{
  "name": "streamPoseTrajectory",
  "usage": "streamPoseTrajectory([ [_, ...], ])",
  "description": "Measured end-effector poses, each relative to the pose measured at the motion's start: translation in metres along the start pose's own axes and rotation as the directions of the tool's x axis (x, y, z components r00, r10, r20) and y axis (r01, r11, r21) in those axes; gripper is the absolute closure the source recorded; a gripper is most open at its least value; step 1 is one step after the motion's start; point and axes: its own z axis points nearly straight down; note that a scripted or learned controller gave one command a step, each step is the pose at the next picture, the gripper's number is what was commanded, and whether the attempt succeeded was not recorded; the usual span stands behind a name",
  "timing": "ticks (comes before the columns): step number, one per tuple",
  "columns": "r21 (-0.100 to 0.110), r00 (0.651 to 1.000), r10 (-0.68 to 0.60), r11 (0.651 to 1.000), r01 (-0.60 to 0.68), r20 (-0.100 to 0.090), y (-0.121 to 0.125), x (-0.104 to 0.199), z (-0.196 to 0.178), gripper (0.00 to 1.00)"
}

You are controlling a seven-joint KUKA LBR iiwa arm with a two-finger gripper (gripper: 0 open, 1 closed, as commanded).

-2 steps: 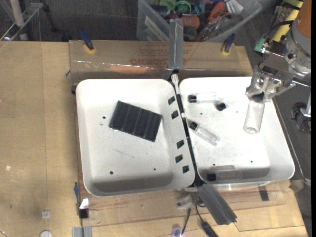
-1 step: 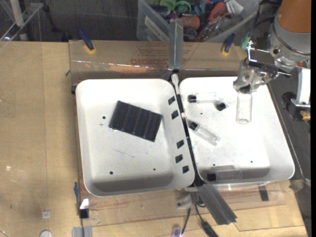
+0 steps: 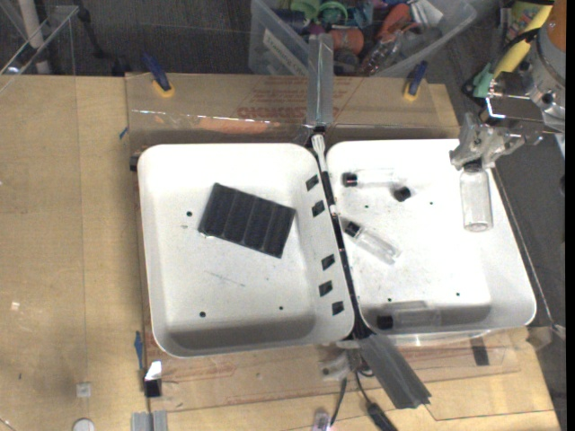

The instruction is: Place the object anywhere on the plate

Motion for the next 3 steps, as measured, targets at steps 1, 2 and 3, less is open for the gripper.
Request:
streamPoseTrajectory([
  [1,-0.001,0.991,-0.137,0.991,0.137,0.0,0.016,-0.011,0.0,1.0],
  [2,0.004,0.963,-0.269,0.963,0.269,-0.002,0.075,0.021,0.05,1.0],
  [3,-0.002,0.945,-0.326,0.945,0.326,0.0,0.075,0.028,0.03,1.0],
])
